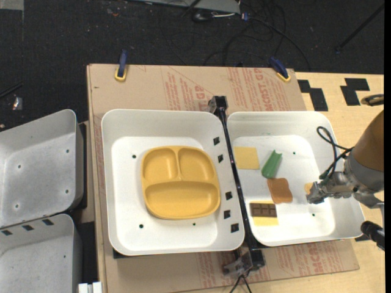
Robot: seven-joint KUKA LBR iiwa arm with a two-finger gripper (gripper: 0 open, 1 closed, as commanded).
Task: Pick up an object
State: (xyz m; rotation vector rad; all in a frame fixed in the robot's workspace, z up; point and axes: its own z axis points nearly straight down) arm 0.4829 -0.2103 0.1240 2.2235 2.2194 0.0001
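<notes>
The right bin (317,227) holds several small objects: a pale yellow square (247,158), a green block (272,163), a brown toast-like piece (280,190), a dark brown chocolate piece (263,210) and a yellow slab (265,221) under it. My gripper (316,194) hangs low at the right side of this bin, right of the brown piece and apart from it. Something small and yellowish shows just beside it at the bin's right wall.
The left bin (116,163) holds a yellow divided plate (181,182). A black divider (230,176) runs between the bins. Grey trays (36,163) lie off the bench at the left. The arm's orange band (369,145) and cables stand over the right bin's right edge.
</notes>
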